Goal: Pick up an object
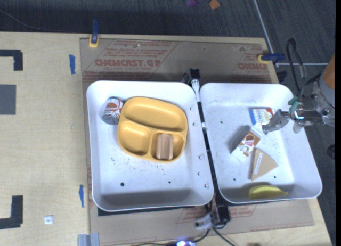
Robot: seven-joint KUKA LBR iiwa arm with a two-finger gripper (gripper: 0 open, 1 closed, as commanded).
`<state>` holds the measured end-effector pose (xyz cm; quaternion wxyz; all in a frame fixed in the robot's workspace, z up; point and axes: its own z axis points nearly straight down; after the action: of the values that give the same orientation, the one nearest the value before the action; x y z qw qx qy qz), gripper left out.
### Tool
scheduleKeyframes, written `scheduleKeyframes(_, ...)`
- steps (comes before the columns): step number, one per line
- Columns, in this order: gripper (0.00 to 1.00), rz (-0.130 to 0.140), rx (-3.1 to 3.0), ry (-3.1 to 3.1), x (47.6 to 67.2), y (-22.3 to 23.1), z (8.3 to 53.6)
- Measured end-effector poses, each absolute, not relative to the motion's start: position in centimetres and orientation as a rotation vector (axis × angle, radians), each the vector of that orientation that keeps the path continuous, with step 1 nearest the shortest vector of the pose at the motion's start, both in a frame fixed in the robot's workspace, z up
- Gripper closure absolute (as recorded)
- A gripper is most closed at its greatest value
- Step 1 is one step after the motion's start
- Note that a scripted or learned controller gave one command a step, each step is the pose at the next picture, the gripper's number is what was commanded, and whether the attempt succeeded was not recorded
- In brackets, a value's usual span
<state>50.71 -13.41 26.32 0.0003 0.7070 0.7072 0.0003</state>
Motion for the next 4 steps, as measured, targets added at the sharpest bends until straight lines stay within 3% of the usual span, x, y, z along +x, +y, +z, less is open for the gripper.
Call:
scheduleKeyframes(1,0.0,-0.001,2.222,2.221,54.3,-11.9,10.6)
scheduleKeyframes(2,0.0,0.012,2.21,2.208,50.7,-9.8,8.9)
scheduleKeyframes(3,1.0,0.011,2.209,2.199,50.7,-10.1,10.0)
scheduleKeyframes(4,1.0,0.002,2.22,2.222,48.3,-2.3,18.5)
